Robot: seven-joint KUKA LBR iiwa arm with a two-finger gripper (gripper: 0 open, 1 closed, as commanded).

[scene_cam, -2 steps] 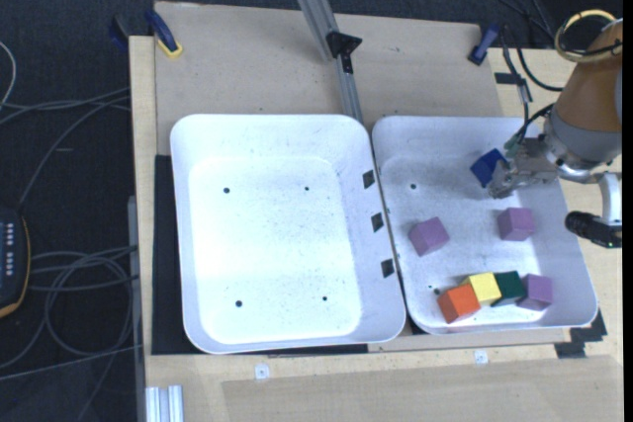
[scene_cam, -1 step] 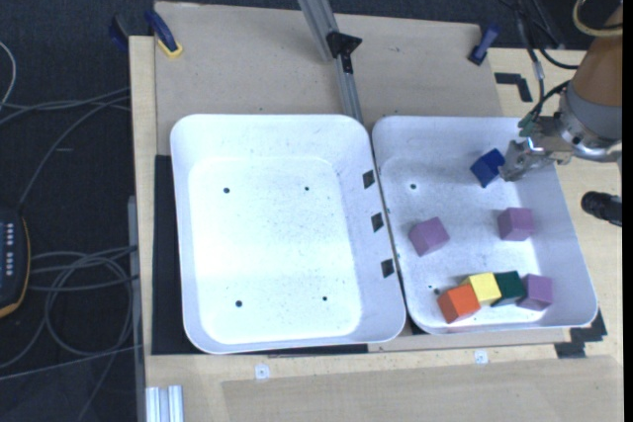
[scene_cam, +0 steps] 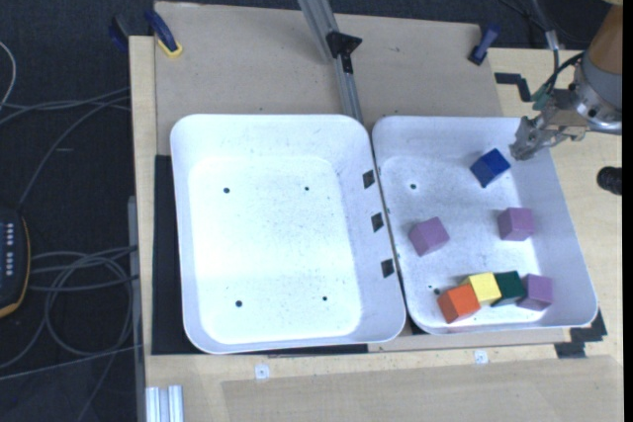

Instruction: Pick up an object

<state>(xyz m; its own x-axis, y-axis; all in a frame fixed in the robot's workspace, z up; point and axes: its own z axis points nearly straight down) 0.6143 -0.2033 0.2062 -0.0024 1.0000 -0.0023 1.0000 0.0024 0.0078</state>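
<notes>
In the right bin (scene_cam: 554, 212) lie several blocks. A blue block (scene_cam: 490, 167) sits near the bin's far right part. Two purple blocks rest mid-bin, one (scene_cam: 428, 235) toward the left and one (scene_cam: 515, 223) toward the right. Along the near edge stand an orange block (scene_cam: 458, 302), a yellow block (scene_cam: 484, 288), a green block (scene_cam: 509, 286) and a third purple block (scene_cam: 538, 292) in a row. My gripper (scene_cam: 525, 144) hangs at the bin's far right rim, just right of and above the blue block, with nothing seen between its tips.
The left bin (scene_cam: 267, 227) lies beside the right one, joined by black clips (scene_cam: 376, 220). A slanted metal bar (scene_cam: 315, 5) crosses the back board. Blue clamps (scene_cam: 484, 42) hold the board's corners. Cables lie on the floor at left.
</notes>
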